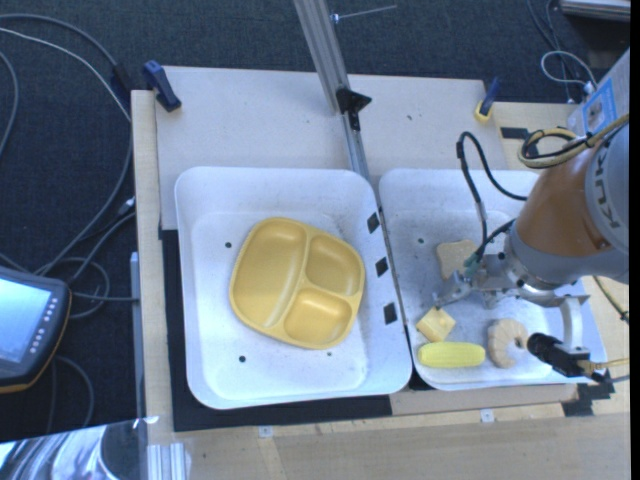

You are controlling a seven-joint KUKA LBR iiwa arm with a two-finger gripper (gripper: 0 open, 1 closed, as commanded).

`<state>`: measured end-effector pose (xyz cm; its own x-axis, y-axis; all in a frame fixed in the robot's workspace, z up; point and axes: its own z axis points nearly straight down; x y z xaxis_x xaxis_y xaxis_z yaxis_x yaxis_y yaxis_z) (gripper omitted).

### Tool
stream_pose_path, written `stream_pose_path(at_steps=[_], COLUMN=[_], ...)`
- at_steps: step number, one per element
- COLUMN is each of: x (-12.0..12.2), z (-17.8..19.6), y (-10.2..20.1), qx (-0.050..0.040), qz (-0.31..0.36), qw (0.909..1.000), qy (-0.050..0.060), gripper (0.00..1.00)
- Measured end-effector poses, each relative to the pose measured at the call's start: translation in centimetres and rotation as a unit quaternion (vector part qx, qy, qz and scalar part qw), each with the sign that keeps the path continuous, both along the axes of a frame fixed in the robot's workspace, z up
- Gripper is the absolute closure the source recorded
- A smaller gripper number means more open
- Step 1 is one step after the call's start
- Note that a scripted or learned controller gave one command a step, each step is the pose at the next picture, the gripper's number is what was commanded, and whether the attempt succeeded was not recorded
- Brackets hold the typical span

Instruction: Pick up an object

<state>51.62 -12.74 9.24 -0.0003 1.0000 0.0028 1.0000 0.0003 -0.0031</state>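
bench (250,108) pale, speckled | two white bins (200,368) | dark carpet (70,88), cables

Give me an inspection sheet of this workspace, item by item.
Surface: pale bench bearing left bin and right bin.
Job's things: right bin holds yellow block, cheese wedge, tan slice, ring-shaped piece.
Clutter: yellow divided plate in left bin.
Tool: low in right bin above the cheese wedge; finger state unclear.
Cables: black cable over right bin; loose leads on floor.
Surroundings: dark carpet, tablet at left.
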Motion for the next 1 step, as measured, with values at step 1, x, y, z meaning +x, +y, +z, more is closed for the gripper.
stream_pose_path(at_steps=[1], x=[0.09], z=[1.10], y=[0.04], qx=[0.0000], qz=[0.000], qw=[1.0000], qy=[-0.002], gripper=[1.00])
